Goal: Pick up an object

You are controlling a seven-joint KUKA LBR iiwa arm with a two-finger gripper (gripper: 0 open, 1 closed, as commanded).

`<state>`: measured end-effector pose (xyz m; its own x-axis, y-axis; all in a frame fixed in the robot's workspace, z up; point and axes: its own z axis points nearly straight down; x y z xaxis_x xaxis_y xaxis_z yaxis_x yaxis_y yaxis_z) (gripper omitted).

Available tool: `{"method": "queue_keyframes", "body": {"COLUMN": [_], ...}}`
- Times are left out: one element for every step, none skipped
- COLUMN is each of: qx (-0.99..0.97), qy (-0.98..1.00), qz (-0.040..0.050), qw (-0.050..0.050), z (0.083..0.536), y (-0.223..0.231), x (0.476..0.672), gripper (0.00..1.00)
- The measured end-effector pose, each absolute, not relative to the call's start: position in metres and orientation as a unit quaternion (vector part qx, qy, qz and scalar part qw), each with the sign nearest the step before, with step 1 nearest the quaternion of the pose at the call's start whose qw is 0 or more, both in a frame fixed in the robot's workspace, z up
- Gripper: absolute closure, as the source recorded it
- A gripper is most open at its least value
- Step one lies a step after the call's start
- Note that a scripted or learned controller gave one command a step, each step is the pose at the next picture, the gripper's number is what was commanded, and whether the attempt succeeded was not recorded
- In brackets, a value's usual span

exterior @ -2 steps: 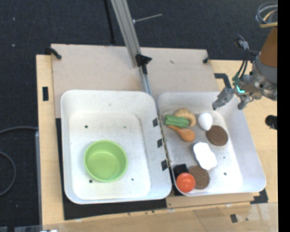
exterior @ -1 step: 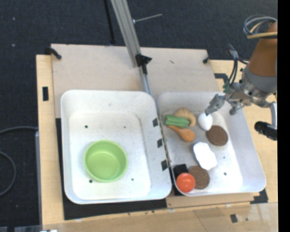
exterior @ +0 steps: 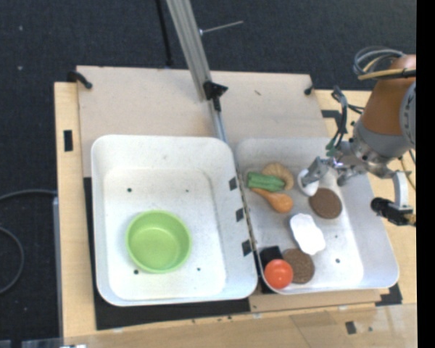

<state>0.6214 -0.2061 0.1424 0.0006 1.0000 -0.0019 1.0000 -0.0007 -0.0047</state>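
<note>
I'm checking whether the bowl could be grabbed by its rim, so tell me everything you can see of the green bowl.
The green bowl is round, lime green, smooth and plastic-looking, with a plain thin rim. It stands upright, open side up, with nothing visible inside. It sits on the floor of the left white bin, toward its front, apart from the walls. No other object touches it, and the gripper is over the other bin.

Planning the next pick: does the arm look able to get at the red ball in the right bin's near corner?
Probably yes: the red ball lies uncovered, though a brown disc touches it and the bin wall crowds it.
</note>
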Motion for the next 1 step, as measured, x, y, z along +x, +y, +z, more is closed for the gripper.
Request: {"method": "queue_keyframes", "body": {"qx": [-0.707], "qy": [-0.707], "qz": [0.0000], "qw": [-0.005], "z": [0.1020], "y": [-0.2085], "x": [0.6231], "gripper": [0.00]}}
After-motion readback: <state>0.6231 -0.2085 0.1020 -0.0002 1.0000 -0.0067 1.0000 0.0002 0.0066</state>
